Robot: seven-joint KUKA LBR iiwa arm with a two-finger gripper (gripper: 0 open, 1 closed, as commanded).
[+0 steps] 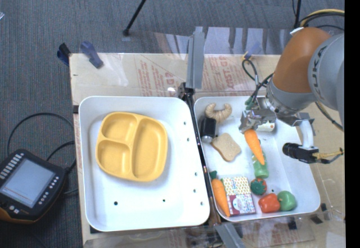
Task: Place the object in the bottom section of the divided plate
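The two-finger gripper (254, 119) hangs low over the right-hand shallow white bin (298, 176), just above the top end of a long orange toy carrot with a green stalk (255, 148); whether it is closed on anything cannot be told from here. This looks like the picking step, with the carrot the likely object, lying beside a slice of tan toy bread (226, 147). The next move calls for a sure grasp, a lift, and a carry left to the yellow divided plastic plate (133, 146) in the left-hand white bin (140, 207).
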